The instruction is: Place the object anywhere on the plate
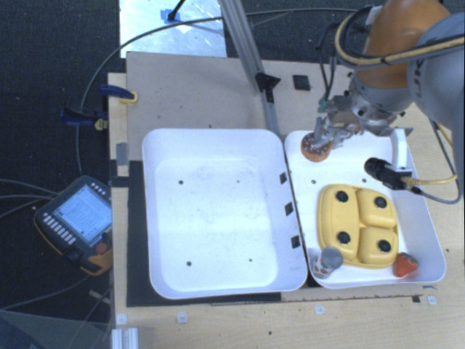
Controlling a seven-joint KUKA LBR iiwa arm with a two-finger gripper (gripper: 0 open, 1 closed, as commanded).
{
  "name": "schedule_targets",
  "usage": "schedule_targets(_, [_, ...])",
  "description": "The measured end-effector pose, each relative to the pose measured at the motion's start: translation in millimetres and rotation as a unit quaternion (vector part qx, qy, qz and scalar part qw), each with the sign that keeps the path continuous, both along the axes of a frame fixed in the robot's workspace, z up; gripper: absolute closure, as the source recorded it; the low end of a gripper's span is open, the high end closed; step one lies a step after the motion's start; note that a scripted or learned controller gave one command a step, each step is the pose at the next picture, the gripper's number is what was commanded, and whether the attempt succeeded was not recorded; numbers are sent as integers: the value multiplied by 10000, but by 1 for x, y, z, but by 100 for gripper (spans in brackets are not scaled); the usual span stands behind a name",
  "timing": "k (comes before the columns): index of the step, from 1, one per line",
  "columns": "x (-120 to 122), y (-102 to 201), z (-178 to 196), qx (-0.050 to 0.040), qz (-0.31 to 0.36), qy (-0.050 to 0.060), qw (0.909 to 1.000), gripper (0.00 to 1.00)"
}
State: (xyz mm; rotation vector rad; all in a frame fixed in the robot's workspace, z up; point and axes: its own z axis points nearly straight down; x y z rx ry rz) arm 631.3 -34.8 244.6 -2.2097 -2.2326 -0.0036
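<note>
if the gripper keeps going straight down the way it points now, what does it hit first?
Most likely the small brown round object right under the gripper, near the far-left corner of the right bin. One view, so depth is unclear; contact may already exist.

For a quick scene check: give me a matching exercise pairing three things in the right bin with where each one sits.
Things:
1. yellow sectioned plate
2. brown round object
3. red-orange object

Places:
A. near corner of the right bin, beside the plate
B. far left of the bin, under the gripper
C. middle of the bin

Pairs: 1-C, 2-B, 3-A
</note>
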Motion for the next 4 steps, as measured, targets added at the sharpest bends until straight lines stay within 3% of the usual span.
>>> schedule_targets(3, [-4,158,-13,2,-1,5,10000,100])
schedule_targets(4, [-3,155,-13,-5,-26,0,10000,0])
